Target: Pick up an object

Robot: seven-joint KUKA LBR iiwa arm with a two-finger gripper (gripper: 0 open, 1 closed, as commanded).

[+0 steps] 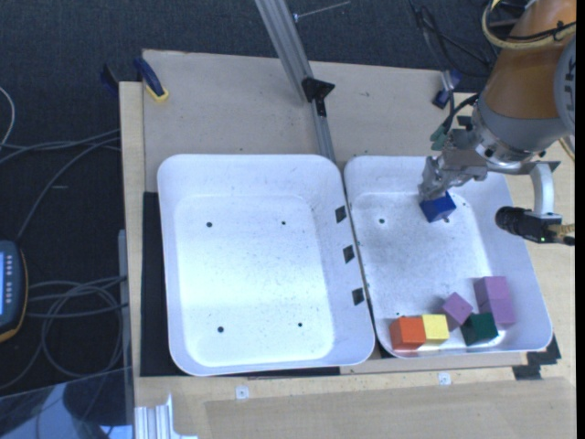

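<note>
We see the gripper (440,193) above the far part of the right bin (402,263), its fingers closed on a blue block (439,208) that hangs just under them. The remaining blocks sit clustered at the near edge of this bin: an orange block (409,331), a yellow block (435,326), a green block (478,327) and two purple blocks (457,306) (one taller, at the right). The left bin (251,263) adjoins it on the worktop (228,99).
</note>
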